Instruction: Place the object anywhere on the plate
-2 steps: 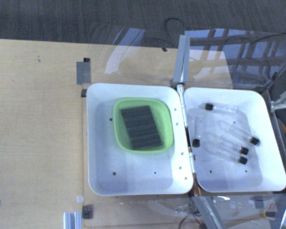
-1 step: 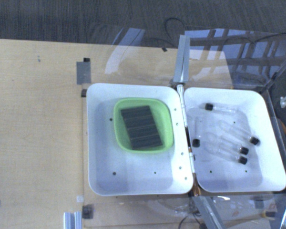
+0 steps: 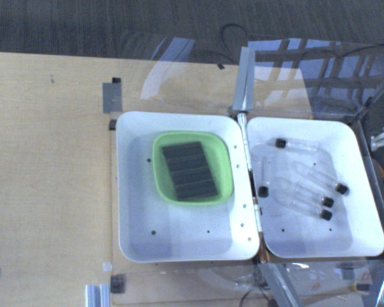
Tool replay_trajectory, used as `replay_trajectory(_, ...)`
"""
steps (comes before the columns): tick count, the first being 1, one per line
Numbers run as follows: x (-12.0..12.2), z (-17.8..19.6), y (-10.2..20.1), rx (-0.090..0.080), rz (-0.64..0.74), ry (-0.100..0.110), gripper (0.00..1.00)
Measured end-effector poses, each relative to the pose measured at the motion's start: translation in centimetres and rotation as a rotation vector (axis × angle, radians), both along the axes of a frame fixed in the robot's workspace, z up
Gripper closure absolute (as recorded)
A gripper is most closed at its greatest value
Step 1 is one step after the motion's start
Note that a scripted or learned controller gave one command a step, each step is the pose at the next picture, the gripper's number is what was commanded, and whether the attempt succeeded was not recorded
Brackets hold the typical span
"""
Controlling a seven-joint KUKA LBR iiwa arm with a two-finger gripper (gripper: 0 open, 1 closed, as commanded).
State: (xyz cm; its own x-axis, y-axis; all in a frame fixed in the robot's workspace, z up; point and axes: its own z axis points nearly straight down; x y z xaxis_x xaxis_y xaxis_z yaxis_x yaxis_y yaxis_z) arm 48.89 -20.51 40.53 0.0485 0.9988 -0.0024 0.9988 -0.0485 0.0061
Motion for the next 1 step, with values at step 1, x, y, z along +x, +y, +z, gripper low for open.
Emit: replay_trajectory(1,-0.02,3.20,0.53,-0.005,0.262,-0.005,0.00)
